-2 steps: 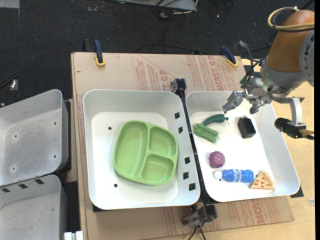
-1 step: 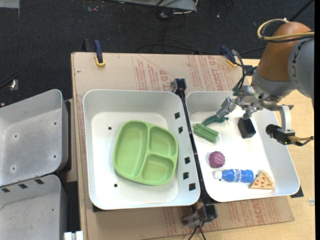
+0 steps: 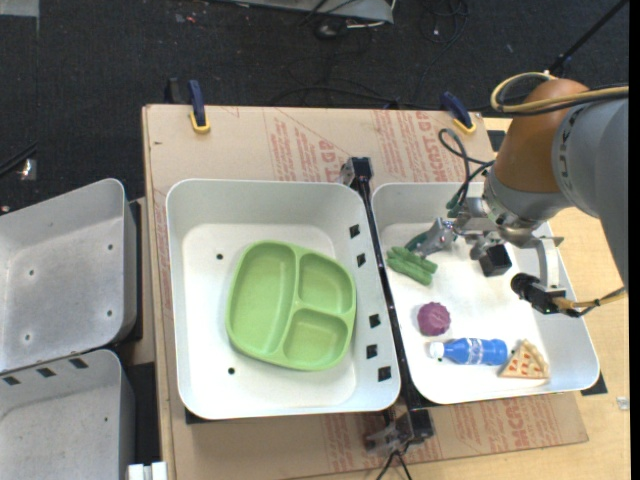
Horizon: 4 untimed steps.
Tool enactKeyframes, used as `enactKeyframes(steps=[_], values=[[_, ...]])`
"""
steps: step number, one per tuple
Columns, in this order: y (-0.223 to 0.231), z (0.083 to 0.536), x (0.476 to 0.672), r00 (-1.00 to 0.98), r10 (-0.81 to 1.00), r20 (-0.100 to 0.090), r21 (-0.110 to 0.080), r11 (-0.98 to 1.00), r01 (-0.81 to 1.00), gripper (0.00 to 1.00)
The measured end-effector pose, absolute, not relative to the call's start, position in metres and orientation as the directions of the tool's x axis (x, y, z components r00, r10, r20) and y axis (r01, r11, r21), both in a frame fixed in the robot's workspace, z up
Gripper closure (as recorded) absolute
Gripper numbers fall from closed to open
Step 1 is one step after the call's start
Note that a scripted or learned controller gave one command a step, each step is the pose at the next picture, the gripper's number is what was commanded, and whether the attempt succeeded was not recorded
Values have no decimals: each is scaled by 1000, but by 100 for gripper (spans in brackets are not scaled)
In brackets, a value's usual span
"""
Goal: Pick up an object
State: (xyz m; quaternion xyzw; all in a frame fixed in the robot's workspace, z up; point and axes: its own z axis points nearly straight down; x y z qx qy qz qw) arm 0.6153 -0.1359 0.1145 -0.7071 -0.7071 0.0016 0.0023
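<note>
While I hang over the right bin (image 3: 580, 353), my fingers (image 3: 432, 243) point down and left toward the green piece (image 3: 410, 263) that lies near the bin's left wall, just beside the divider between the two bins. Whether my fingers are apart or together I cannot tell from this angle; they sit at or just above the green piece's upper end, and nothing shows clearly between them.

I judge the green piece to be the nearest candidate. It looks like a small, flat, stiff plastic toy, light and probably a bit slick, lying slantwise. I would take it across its narrow width, near the middle, so it does not pivot out as I close.

Other options lie lower in the same bin: a purple ball-like thing (image 3: 433, 318), a blue bottle (image 3: 472, 351) on its side just below that, and a pizza slice toy (image 3: 525, 363) touching or nearly touching the bottle's end. The round purple one may roll away; the bottle may spin unless gripped across its body. The left bin (image 3: 190, 218) holds a green divided tray (image 3: 292, 306), too broad for me.
</note>
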Motion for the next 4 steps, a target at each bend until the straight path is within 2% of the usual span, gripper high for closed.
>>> enactKeyframes(steps=[1, 3, 4], values=[[-137, 128, 617, 1, 1000, -1, 1, -1, 1000, 100], [-133, 245, 619, -3, 1000, -2, 7, 3, 1000, 100], [-86, 253, 597, -6, 1000, 1, 0, 6, 1000, 100]])
